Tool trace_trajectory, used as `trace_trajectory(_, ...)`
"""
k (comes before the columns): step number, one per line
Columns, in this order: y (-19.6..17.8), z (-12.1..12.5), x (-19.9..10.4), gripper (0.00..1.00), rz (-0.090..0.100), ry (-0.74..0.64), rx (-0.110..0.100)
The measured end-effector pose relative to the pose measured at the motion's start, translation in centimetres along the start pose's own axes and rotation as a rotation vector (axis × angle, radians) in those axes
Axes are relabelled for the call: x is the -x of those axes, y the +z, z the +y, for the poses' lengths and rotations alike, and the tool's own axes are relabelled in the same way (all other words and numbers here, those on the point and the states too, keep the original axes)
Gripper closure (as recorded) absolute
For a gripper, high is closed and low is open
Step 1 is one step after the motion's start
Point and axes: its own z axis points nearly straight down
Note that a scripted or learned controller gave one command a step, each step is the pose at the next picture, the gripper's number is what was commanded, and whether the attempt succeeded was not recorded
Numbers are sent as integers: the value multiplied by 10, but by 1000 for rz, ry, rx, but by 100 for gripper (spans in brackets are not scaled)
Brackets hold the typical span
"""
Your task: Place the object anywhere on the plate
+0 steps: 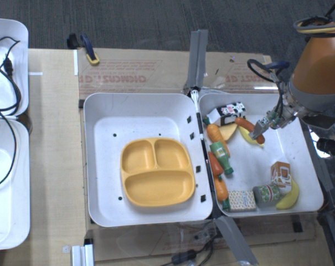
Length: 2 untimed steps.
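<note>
1. Here, you are looking down at a slant on two shallow white bins set side by side on a bench; the left bin (101,148) sits at the centre of the view, the right bin (305,165) at about 3 o'clock from it.
2. In the left bin lies a yellow plate (158,172) with three compartments; nothing rests on it.
3. Your arm (317,65), grey with an orange band, comes in from about 2 o'clock and slants down into the right bin.
4. The gripper (259,131) hangs low over the upper part of the right bin, just above or touching a red sausage-like toy (246,124) and a small banana (248,136). From this angle you cannot tell how wide it stands, nor whether it has hold of anything.
5. At 9 o'clock from the gripper, near the bin's left wall, lie a carrot (214,133), a pale wedge (228,131) and a green bottle (221,158). A black-and-white carton (231,111) lies at 10 o'clock.
6. Toward 6 o'clock, along the bin's lower edge, you find a speckled box (242,200), a green can (267,194), an orange-and-white carton (281,174) and a larger banana (289,197).
</note>
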Motion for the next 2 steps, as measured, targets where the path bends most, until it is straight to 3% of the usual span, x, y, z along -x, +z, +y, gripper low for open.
trace_trajectory(1, 17, -9, -63, 100, 0, -207, 1)
trace_trajectory(2, 16, 29, -101, 100, -2, -535, 4)
